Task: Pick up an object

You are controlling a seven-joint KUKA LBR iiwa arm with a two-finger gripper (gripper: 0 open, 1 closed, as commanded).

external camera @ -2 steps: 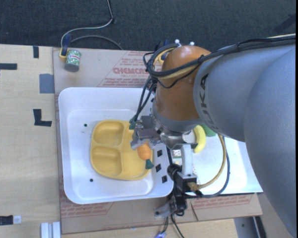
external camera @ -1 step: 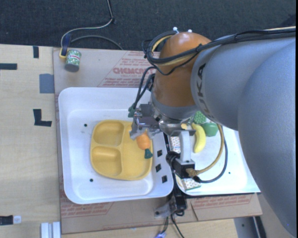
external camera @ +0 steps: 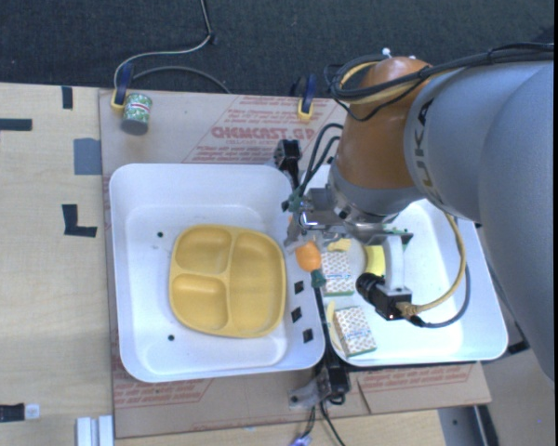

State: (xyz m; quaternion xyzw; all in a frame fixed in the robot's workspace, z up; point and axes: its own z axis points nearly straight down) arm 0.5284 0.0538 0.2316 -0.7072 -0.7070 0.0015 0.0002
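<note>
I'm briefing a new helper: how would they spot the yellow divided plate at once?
Find the left white bin of the two. The yellow divided plate lies flat in its middle. It has three compartments and is far larger than the small packets in the right bin.

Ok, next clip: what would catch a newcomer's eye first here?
The grey arm with its orange band looms over the right bin, above small patterned packets and a small orange piece. In the left bin lies a yellow divided plate.
</note>
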